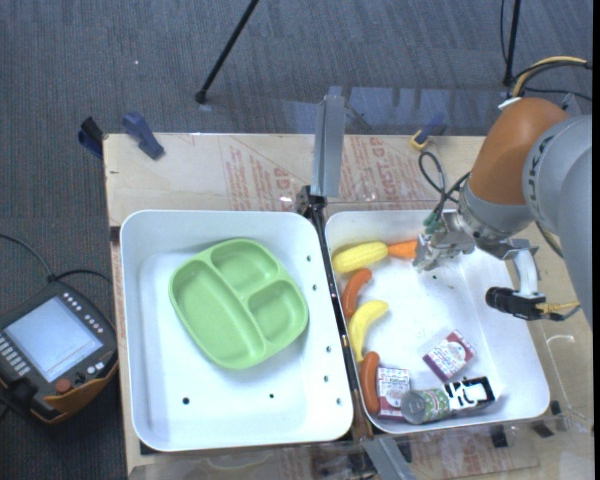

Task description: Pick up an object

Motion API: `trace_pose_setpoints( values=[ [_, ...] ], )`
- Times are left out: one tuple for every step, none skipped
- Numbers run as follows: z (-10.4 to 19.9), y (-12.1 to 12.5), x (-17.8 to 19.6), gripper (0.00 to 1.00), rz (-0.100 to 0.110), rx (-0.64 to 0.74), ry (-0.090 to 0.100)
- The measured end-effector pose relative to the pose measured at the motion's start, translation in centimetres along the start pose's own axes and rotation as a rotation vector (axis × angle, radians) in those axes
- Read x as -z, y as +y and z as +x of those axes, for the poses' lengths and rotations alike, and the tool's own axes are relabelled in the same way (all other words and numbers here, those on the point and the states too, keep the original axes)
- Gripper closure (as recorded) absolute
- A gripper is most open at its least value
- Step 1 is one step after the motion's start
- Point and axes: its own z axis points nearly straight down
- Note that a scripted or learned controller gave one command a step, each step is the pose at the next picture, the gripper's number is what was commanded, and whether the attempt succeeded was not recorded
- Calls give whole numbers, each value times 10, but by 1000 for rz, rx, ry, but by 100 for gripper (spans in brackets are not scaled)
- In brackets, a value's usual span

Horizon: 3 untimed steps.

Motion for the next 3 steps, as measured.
trace_pose_setpoints(
  values=[
    [0,0,0,0,0,0,0],
    [-1,0,10,100,-1,0,0],
    [-1,0,10,0,0,1,0]
  ],
)
